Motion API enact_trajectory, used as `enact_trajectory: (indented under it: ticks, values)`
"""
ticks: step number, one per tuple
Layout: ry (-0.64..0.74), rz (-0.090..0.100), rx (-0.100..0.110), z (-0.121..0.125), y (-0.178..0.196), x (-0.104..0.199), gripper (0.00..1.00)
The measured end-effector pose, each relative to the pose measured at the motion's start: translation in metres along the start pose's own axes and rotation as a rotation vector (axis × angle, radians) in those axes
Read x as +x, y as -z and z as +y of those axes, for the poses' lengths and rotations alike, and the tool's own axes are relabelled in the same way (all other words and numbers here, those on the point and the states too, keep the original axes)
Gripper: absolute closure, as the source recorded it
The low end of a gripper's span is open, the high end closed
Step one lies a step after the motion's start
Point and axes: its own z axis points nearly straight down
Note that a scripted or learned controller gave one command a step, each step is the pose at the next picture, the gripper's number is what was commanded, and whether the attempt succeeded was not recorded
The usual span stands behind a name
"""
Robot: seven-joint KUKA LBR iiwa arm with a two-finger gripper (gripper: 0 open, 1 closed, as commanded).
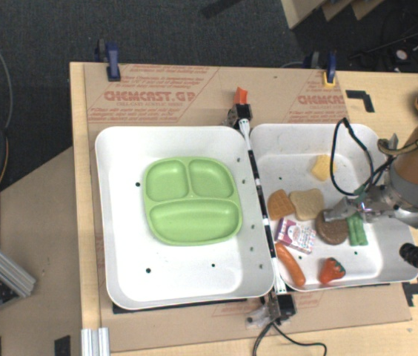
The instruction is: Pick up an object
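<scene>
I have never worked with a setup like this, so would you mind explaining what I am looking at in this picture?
One camera looks down at a slant on a bench holding two shallow white bins. The left bin holds a green divided plate. The right bin holds toy foods: bread slices, a yellow piece, a pink packet, a carrot, a red pepper, a brown round patty and a green piece. The grey robot arm reaches in from the right, its gripper low by the patty. Nothing is visibly held.
</scene>
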Motion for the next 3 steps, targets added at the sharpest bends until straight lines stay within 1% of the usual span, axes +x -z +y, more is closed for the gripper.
enact_trajectory:
  ticks: [1,2,3]
  values:
    - [0.003,-0.005,-0.005,0.003,0.012,0.000,1.00]
    - [0.013,0.002,-0.001,0.058,0.055,0.060,1.00]
    - [0.010,0.000,0.002,0.081,0.077,0.104,1.00]
